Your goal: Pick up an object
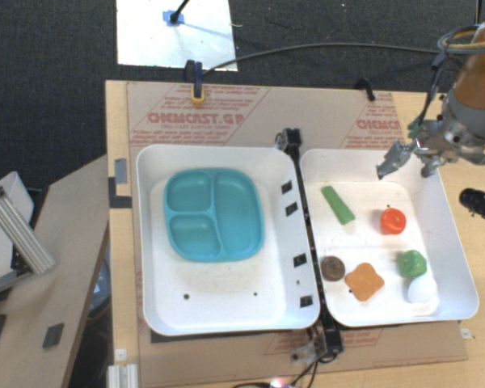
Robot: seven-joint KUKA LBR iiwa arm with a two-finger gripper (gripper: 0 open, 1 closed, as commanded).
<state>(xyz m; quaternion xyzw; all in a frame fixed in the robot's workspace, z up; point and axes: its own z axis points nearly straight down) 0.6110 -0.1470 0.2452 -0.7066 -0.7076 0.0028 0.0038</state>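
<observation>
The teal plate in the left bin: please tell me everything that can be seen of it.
The teal plate is a rounded-square tray with three compartments: two smaller ones on the camera view's left, stacked one behind the other, and one long compartment on the right. It looks like smooth plastic, evenly coloured. It lies flat, right side up, on the floor of the left bin, toward the bin's far half. Nothing is seen in its compartments, and only the bin floor touches it.

The teal divided plastic tray [213, 214] looks smooth and faintly glossy. Both shallow white plastic bins [226, 314] look matt, lightly speckled. The pale brown board surface [250, 113] seems matt, printed red.
</observation>
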